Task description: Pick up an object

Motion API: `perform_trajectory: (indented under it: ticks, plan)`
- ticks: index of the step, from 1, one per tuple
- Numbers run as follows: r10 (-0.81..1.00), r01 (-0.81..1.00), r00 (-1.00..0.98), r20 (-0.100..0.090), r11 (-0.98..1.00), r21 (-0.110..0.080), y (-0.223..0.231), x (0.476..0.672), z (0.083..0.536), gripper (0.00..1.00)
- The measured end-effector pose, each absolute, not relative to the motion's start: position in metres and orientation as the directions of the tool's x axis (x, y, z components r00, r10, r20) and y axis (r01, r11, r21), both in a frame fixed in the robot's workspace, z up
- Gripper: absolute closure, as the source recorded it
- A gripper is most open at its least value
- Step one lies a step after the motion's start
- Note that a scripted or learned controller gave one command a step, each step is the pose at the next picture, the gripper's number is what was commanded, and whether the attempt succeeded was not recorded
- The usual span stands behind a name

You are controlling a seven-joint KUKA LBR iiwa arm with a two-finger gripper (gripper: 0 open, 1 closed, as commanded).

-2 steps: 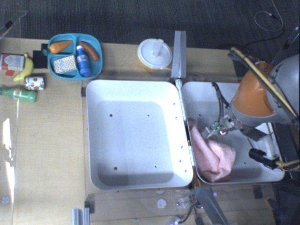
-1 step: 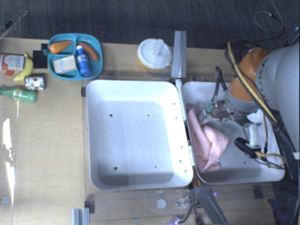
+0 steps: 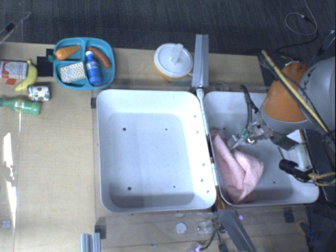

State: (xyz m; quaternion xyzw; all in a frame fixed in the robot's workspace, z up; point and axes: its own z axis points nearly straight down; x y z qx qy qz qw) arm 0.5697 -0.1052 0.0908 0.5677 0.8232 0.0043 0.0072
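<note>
Camera view: the gripper (image 3: 247, 137) sits low in the right bin (image 3: 273, 193), touching the upper edge of the pink cloth (image 3: 237, 167) against that bin's left wall, its finger spread too blurred to tell.

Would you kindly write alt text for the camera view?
The gripper hangs low over the right bin, at the top edge of a crumpled pink cloth. A blue compartment tray sits on the bench.
</note>
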Motion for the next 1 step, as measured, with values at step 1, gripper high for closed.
perform_trajectory:
  ticks: [1]
  plan:
    - [0.934,0.934,-0.357,-0.008,0.357,0.021,-0.1033,0.5720,0.1026,1.00]
